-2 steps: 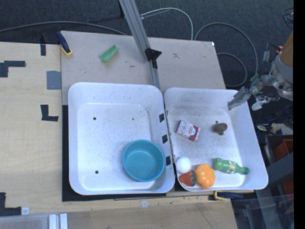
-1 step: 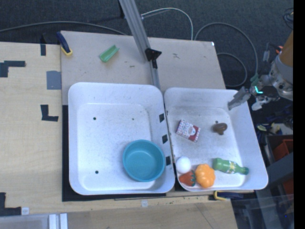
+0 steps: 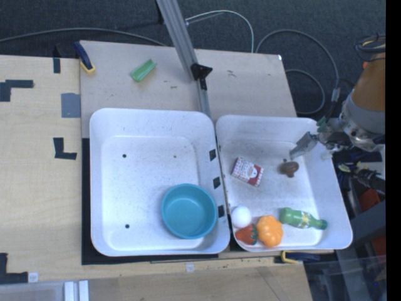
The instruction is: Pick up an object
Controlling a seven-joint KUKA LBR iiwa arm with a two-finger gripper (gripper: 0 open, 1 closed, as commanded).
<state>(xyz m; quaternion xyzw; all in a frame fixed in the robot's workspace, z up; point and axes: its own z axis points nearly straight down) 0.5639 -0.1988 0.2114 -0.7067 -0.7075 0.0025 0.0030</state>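
The right bin [image 3: 326,187] holds a red and white box [image 3: 247,171], a small brown object [image 3: 289,167], a green bottle [image 3: 302,219] lying on its side, an orange pepper [image 3: 270,230], a white ball [image 3: 241,216] and a small red item [image 3: 246,234]. My gripper [image 3: 307,145] hangs over the bin's upper right part, just above and right of the brown object, with nothing seen in it. The grey arm with its orange band [image 3: 374,83] comes in from the right edge.
The left bin [image 3: 125,130] holds a blue bowl [image 3: 188,210] near its front right corner. A slanted grey metal pole [image 3: 179,27] rises behind the bins. A green object [image 3: 143,70] and a blue and yellow clamp [image 3: 83,57] lie on the bench behind them.
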